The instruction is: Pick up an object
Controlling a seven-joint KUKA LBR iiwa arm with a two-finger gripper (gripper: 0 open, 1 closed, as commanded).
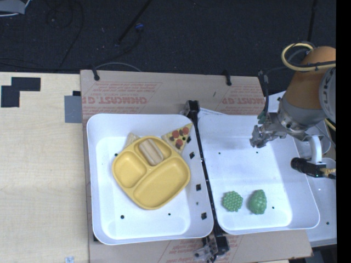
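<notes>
1. The pale wooden worktop (38, 163) carries a sheet of brown printed cardboard (164, 95), and on that sit two shallow white plastic bins side by side.
2. The left white bin (104, 212) holds a yellow plastic divided plate (159, 182) with three compartments. A tan bread-like piece (151, 150) lies in its upper compartment, and a toy pizza slice with red dots (180, 136) rests just beyond the plate's upper right rim.
3. The right white bin (285, 201) is the one I am working over. My grey arm with its orange band (310, 84) reaches in from the right.
4. My pincer (259, 140) hangs above the upper part of the right bin, over bare white floor. It has nothing between its tips; whether it is spread or closed I cannot tell at this size.
5. Nearest to me are two small green pieces near the bin's lower edge: a green leafy, knobbly plastic lump (258, 201), almost straight down the picture from my pincer, and a rounder green bumpy ball (232, 201) just beside it to the left. They lie close but apart.
6. I judge the leafy lump the likelier pick. It stands slightly taller than wide, its long axis up and down the picture, and its bumpy surface should give some purchase.
</notes>
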